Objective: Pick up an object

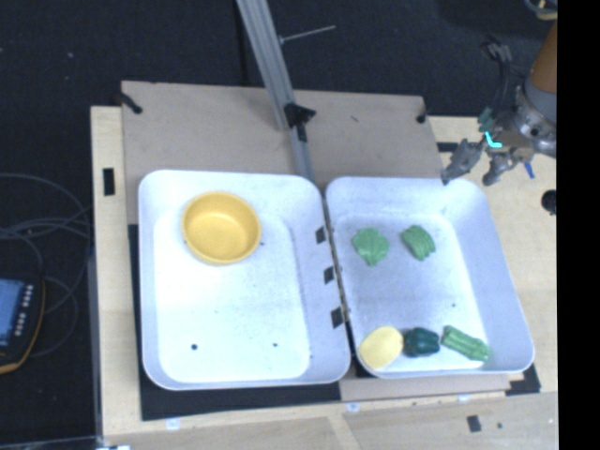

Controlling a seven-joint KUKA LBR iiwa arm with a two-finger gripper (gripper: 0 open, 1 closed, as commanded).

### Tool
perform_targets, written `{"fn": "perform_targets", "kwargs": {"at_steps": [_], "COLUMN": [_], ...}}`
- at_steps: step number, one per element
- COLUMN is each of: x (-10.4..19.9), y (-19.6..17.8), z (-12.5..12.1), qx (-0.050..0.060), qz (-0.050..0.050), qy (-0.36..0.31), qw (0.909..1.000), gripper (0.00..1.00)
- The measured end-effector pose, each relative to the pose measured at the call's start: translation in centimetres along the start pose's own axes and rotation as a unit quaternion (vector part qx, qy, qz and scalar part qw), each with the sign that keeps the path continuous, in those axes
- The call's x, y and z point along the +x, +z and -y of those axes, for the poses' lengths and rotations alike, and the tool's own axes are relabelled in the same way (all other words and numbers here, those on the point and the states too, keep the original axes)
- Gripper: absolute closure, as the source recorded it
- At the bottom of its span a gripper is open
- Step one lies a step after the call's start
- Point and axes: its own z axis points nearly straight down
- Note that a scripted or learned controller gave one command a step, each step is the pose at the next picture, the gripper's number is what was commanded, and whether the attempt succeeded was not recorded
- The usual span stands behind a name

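The right bin (487, 251) holds two green leafy pieces, one (370, 246) left of the other (418, 242), in its upper half. Along its near edge lie a yellow lemon-like object (381, 346), a dark green pepper-like object (421, 342) and a light green pod (465, 343). My gripper (478, 164) hangs open above the right bin's far right corner, with nothing between its fingers. It is well clear of every object.
A yellow bowl (221, 227) sits in the upper left of the left bin (234, 336). A grey metal pole (272, 64) slants down from the top to the gap between the bins. A handheld pendant (17, 322) lies at the far left.
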Motion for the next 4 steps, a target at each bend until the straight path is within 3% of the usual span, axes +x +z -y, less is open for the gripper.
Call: {"fn": "perform_targets", "kwargs": {"at_steps": [1, 4], "x": [0.0, -1.8], "y": [0.0, 14.3], "z": [0.0, -0.2], "qx": [0.000, 0.002], "qz": [0.000, 0.000], "qy": [0.000, 0.000], "qw": [1.0000, 1.0000], "gripper": [0.00, 0.00]}}
